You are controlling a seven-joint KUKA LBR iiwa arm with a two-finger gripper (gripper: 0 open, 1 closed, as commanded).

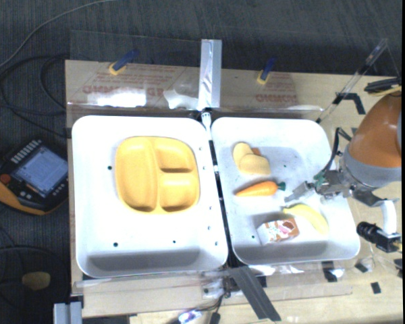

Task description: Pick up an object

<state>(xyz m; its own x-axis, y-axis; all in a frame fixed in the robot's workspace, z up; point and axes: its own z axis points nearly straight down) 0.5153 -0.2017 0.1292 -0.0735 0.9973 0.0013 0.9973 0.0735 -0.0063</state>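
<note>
Reaching in from the right, end effector (304,191) low over the right bin (337,248), beside the carrot (256,189) and above the banana (309,214) (opening impossible to tell). Below: small printed packet (279,230). Above carrot: pale yellow toy (250,160). In left bin (94,248): yellow divided tray (156,174).

The grey KUKA arm (372,155), with its orange band above the wrist, reaches in from the right edge of the view. Its wrist tilts down and to the left. The metal 2-finger gripper (302,192) points leftward at the arm's end, its slim fingers (295,194) held low. Dark cables run along the wrist.
</note>
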